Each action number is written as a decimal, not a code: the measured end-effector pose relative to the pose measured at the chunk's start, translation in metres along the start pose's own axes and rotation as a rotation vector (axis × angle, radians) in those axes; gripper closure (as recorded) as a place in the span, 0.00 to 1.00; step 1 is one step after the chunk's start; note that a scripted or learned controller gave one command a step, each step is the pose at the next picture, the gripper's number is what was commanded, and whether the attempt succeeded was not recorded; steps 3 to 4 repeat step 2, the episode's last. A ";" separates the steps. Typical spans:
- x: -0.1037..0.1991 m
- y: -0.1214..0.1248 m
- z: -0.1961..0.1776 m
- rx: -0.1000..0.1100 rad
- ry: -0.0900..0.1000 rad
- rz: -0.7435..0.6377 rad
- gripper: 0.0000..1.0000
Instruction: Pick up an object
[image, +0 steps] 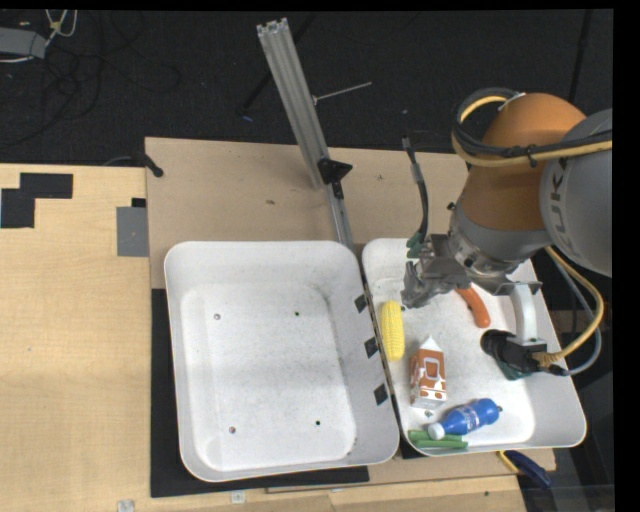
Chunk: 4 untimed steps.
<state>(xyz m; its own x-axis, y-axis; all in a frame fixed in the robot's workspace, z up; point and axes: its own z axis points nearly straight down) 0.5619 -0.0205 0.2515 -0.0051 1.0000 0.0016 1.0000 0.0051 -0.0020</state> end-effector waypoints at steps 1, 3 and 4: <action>0.051 0.017 0.017 0.002 0.000 0.001 1.00; 0.099 0.042 0.009 -0.001 -0.002 0.001 1.00; 0.099 0.042 0.009 -0.001 -0.002 0.001 1.00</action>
